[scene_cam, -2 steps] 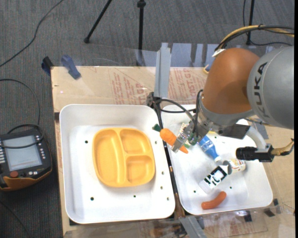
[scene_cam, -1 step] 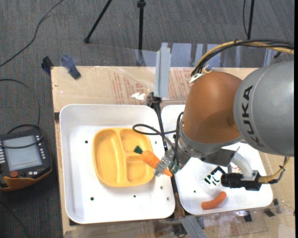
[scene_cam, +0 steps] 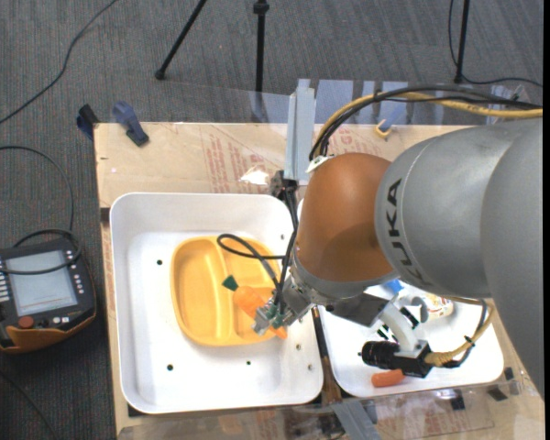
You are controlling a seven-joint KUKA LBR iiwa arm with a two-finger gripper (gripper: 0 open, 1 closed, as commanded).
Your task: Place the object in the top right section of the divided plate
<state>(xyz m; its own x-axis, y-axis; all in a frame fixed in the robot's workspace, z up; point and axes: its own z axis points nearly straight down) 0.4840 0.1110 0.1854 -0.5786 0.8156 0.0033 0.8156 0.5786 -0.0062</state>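
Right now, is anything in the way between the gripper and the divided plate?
Nothing visible. The gripper is already over the yellow divided plate at its right side, beside an orange object lying in the plate.

Single grey arm entering from the right and filling much of the right half of the view, its last link lettered "KUKA". The orange band above the wrist faces the camera as a large rounded dome. Below it the wrist turns down and to the left, ending in the claw, which points downward; black and yellow cables run along the arm.
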